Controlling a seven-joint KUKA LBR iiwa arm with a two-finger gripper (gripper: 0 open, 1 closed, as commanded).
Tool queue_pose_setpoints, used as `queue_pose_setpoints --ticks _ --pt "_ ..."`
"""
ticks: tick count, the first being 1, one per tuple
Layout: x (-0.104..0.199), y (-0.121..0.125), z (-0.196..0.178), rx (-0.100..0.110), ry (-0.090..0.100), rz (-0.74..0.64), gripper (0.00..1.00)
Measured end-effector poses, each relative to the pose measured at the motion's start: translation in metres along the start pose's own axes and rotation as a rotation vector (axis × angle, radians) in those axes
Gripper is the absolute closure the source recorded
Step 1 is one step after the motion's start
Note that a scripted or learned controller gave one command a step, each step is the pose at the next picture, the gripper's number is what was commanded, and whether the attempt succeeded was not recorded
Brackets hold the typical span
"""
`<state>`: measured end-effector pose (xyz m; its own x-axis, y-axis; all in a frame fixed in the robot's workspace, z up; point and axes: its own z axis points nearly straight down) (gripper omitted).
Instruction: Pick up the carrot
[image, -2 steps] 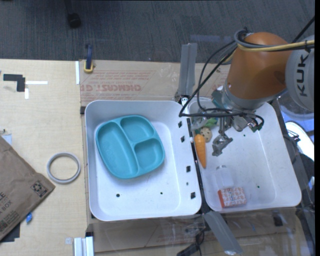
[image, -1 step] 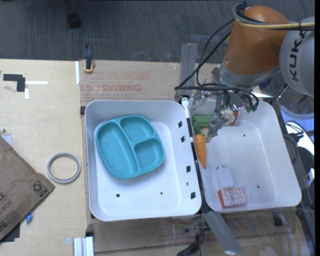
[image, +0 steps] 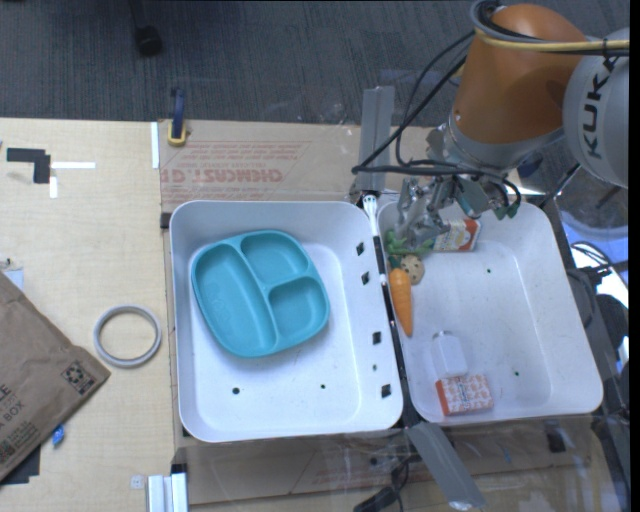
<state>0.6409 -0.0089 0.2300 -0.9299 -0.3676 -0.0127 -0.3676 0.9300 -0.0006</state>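
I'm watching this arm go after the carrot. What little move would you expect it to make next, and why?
Probably a short shift toward the near-left, then down. The two-finger gripper hangs over the far-left corner of the right white bin, above a clutter of small items, while the orange carrot lies nearer the camera along that bin's left wall, apart from the gripper. It likely must centre over the carrot first.

The grey arm (image: 600, 90) bears an orange band (image: 515, 70), black cables (image: 420, 100) and dark "KU" lettering.
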Motion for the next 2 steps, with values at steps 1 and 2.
queue_pose_setpoints --ticks 1,2 --pt "-0.003 0.038 -0.011 0.001 0.008 0.242 1.00" --pt "0.022 0.008 -0.111 0.002 0.007 0.254 1.00"
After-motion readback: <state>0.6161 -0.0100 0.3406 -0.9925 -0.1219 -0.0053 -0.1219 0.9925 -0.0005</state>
